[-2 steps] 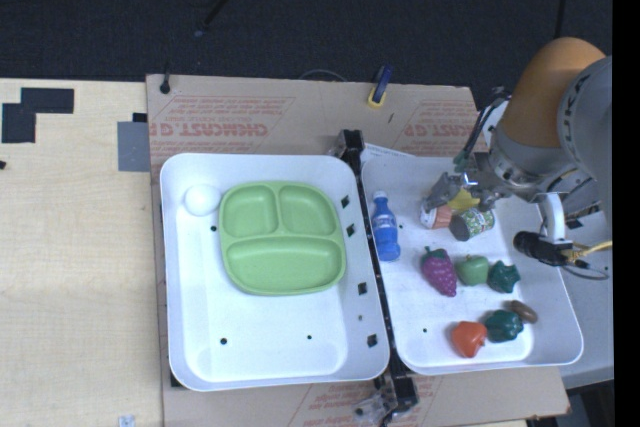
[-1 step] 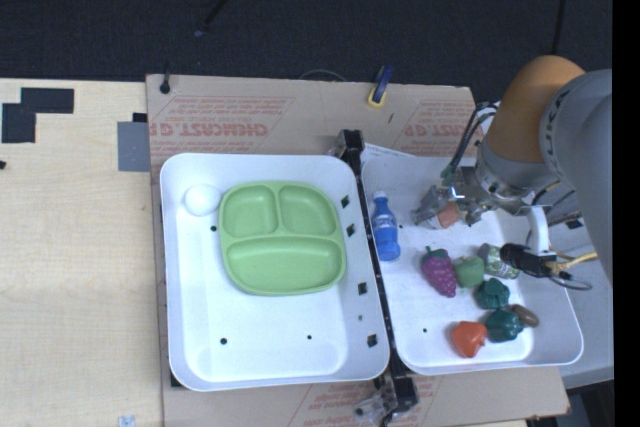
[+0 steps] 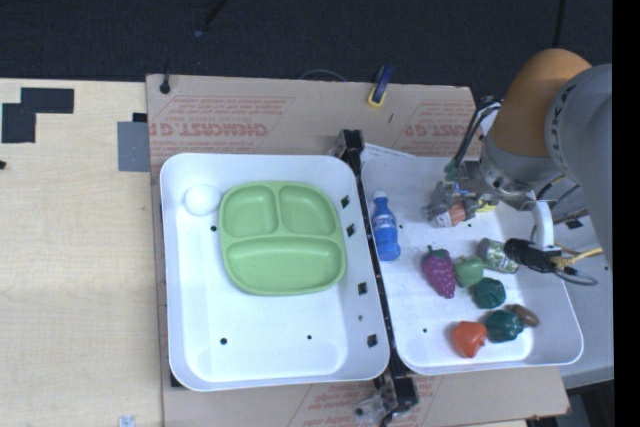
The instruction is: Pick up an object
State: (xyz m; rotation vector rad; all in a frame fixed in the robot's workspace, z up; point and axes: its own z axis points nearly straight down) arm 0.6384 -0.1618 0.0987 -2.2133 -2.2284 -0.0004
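Left bin (image 3: 190, 335): green divided plate (image 3: 281, 238) and white ball (image 3: 201, 200) held; near half left bare.
Right bin (image 3: 410, 183): blue bottle (image 3: 385, 228) at left wall; purple grapes (image 3: 438, 272), green pieces, orange piece (image 3: 467, 339) clustered near-right.
Gripper (image 3: 455, 203): lowered at far-right of right bin; jaw state cannot be told; nothing seen held.
Writing: red mirrored print on cardboard (image 3: 250, 110), unreadable.

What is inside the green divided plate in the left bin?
All three compartments of the green divided plastic plate look bare. A small white ball sits beside it. Whatever lies under the plate is covered.
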